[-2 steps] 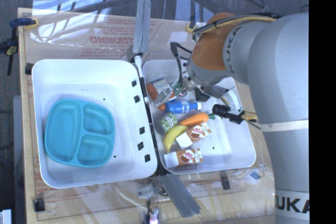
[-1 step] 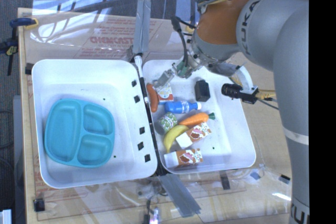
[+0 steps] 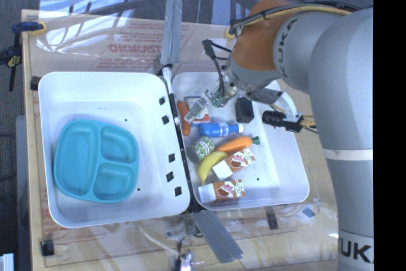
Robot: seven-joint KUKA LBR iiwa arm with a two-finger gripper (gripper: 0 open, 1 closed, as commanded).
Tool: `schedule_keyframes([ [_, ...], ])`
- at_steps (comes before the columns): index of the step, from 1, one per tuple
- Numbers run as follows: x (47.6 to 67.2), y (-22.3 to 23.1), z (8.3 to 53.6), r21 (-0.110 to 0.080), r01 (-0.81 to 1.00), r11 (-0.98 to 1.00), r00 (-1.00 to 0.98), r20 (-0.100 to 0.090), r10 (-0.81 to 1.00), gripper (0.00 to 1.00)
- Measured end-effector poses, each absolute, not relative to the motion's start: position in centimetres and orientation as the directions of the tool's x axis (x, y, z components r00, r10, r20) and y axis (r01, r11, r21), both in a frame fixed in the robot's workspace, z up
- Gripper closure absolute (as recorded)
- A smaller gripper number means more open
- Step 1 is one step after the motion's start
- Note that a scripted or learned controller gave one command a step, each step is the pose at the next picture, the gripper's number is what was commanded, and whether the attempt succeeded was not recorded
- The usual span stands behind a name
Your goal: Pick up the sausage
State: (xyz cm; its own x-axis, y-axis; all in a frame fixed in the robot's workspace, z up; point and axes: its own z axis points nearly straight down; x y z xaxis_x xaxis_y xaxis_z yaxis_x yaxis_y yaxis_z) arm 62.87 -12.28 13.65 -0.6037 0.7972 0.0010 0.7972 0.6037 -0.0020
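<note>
Two white bins sit side by side on our bench, over cardboard with faint red print we cannot read. Our gripper [image 3: 212,99] hangs in the right bin [image 3: 288,165], upper centre of frame; we cannot tell its opening. Just left lies the sausage [image 3: 184,118], reddish-orange, along the bin's left wall.

Sausage [image 3: 183,117] partly hidden under a packet [image 3: 200,113].

Was a bulky grey arm [image 3: 346,92] with a smooth rounded casing, an orange band [image 3: 257,41], a yellow-and-black cable [image 3: 298,9] on top and white "KU" lettering [image 3: 355,252] low down.
</note>
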Motion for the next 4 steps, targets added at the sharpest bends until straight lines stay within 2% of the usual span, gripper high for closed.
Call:
schedule_keyframes([
  [1,61.7,-12.5,10.0,0.006,0.761,0.648,-0.648,-0.018,0.761,0.0],
  [2,64.1,-12.1,9.8,-0.004,0.677,0.736,-0.736,-0.01,0.677,0.0],
  [3,64.4,-11.9,11.1,0.005,0.674,0.739,-0.739,-0.018,0.674,1.0],
  [4,58.4,-16.1,17.5,-0.001,0.504,0.864,-0.864,0.0,0.504,1.0],
])
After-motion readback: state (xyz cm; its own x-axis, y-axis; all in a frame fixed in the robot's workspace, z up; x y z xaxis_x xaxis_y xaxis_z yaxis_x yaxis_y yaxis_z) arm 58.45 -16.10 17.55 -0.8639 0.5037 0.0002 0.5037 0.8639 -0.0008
